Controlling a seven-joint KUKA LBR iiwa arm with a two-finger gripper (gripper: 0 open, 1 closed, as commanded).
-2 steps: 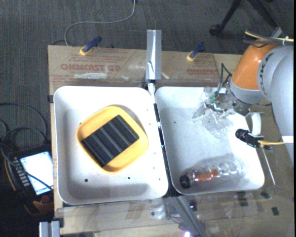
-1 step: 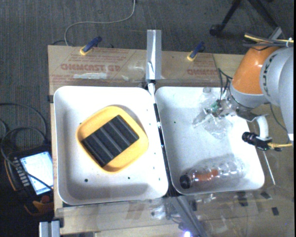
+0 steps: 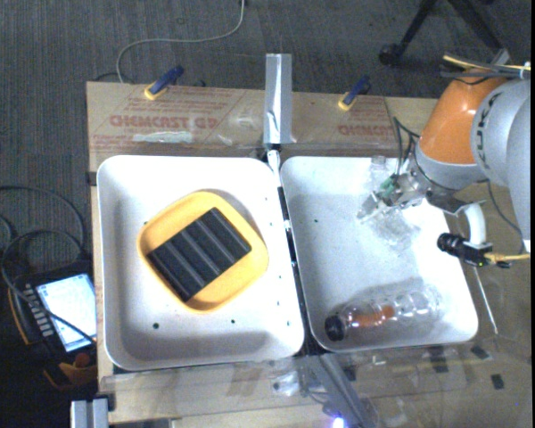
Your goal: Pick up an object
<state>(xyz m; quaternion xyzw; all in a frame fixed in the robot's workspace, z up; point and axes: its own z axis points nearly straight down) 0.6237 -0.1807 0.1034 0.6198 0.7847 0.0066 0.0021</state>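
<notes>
looks like the reach-in step, nothing lifted yet. gripper (image 3: 394, 190) sits at the far edge of the right bin (image 3: 339, 266), by some crumpled clear plastic (image 3: 388, 226); can't tell its state. next move: drop onto the plastic or the clear bottle (image 3: 383, 312) along the bin's near wall.

Two bins side by side on the desk
Tray (image 3: 203, 250) in left bin (image 3: 125, 328); bottle (image 3: 383, 310) at right bin's (image 3: 325, 230) front edge

Yellow tray (image 3: 204, 251), black ribbed centre
</notes>
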